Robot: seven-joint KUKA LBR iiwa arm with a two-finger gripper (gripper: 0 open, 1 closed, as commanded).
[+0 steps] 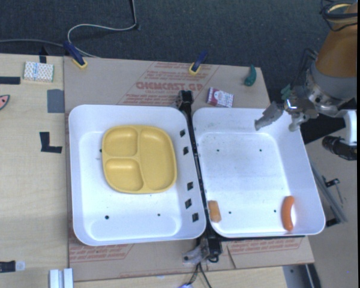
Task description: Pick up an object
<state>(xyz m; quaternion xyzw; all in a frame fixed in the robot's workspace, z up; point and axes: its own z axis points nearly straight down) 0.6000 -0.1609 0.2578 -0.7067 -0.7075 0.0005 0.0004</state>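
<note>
A yellow divided plate [138, 159] lies in the left bin [84, 179]. In the right bin [252, 161], a small orange-brown block [214, 210] rests near the front left corner and an orange sausage-shaped piece [288, 212] lies near the front right corner. My gripper [281, 118] hangs over the right bin's back right corner, far from both pieces. Its two grey fingers [266, 119] are spread apart with nothing between them.
A small red and white packet [219, 97] lies on the cardboard behind the bins. Yellow-blue clamps [198, 63] and a green clip [251, 75] sit at the cardboard's back edge. A black divider [189, 155] runs between the bins.
</note>
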